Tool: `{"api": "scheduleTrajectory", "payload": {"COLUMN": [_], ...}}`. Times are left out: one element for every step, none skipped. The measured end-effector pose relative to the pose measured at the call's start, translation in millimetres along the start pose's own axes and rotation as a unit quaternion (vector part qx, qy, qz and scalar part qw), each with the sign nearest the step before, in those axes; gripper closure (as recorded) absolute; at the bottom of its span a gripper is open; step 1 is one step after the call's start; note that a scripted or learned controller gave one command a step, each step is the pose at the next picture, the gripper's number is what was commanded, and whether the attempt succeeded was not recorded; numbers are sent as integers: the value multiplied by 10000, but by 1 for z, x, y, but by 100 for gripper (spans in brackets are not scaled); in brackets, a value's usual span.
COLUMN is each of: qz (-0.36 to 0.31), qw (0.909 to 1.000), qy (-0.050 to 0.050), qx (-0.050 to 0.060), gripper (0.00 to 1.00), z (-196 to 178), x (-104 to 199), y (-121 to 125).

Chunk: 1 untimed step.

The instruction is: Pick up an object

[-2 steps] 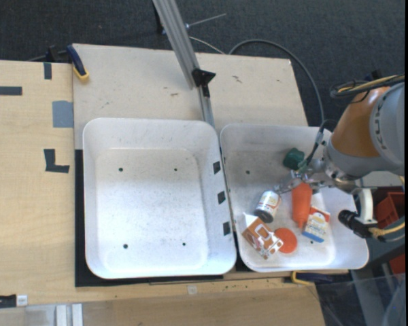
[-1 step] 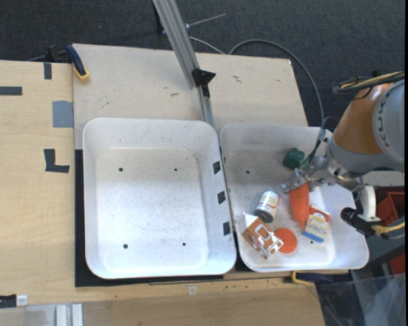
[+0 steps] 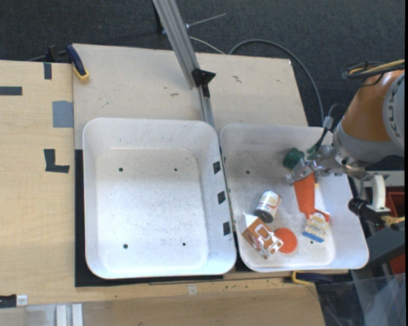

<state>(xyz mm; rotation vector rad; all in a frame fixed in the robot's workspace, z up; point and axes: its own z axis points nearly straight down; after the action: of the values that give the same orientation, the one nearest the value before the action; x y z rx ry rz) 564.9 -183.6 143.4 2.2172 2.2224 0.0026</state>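
Can (image 3: 266,205), carton (image 3: 261,237) nr pincer (image 3: 303,175).

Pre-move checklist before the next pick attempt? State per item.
1. Objects sit in the right bin: ok.
2. Small can lies apart from the other items: ok.
3. Gripper is above the right bin, by the orange bottle: ok.
4. Anything held between the fingers: cannot tell.
5. Green object lies right beside the gripper, may get bumped: not ok.
6. Orange box and orange disc touch, cluttered pick: not ok.
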Motion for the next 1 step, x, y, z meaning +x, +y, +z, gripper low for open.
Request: {"api": "scheduleTrajectory", "payload": {"qz": [-1], "qw": [10000], "qy": [-2], "qx": [-5], "gripper": [100], "z": [-49], "x": [10], "y": [-2]}}
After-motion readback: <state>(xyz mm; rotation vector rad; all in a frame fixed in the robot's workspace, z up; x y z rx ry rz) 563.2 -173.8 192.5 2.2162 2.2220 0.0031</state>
